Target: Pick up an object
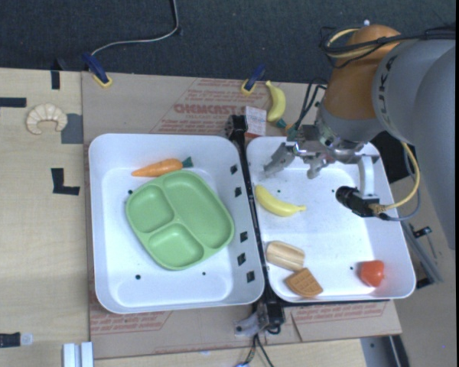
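My gripper (297, 164) hangs over the back of the right bin (333, 235), fingers spread open with nothing between them. A yellow banana (279, 202) lies just in front of and slightly left of the fingertips. Nearer the front edge of that bin sit a bread roll (284, 255), a brown wedge-shaped pastry (303, 283) and a red tomato (372, 273). In the left bin (115, 274) a green divided plate (179, 219) lies flat, with an orange carrot (162, 167) behind it.
Another banana (275, 102) rests on the cardboard behind the right bin, beside a small box (255, 120). A croissant (47, 118) lies on the bench at far left. The black divider (245, 205) runs between the bins. A black part with a yellow cable (357, 201) hangs over the right bin.
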Available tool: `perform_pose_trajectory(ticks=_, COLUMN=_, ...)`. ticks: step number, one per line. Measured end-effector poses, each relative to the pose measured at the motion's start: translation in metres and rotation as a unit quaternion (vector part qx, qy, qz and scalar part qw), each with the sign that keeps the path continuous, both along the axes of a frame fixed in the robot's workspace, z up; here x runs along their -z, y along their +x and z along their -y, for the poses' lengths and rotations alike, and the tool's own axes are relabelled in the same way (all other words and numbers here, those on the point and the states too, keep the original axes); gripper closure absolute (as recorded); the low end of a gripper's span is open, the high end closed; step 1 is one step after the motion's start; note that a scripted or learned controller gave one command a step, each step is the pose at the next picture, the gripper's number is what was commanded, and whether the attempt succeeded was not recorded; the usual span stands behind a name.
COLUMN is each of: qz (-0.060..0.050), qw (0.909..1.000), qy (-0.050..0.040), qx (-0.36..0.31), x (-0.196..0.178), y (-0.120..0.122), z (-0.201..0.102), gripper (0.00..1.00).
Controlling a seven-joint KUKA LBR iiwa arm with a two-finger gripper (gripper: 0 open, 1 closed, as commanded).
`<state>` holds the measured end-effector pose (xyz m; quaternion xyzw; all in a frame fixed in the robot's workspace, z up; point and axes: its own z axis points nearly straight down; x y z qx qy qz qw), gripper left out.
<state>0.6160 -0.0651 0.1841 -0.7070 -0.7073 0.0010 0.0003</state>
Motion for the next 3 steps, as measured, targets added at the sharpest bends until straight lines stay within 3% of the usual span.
perform_pose_trajectory(ticks=2, qz=0.0, qw=1.0, qy=0.0008, qx=-0.001, x=0.0, y=0.001, z=-0.001, gripper=0.0)
perform_pose_trajectory(ticks=3, qz=0.002, qw=1.0, qy=0.0002, qx=0.0, x=0.098, y=-0.005, z=0.032, gripper=0.0)
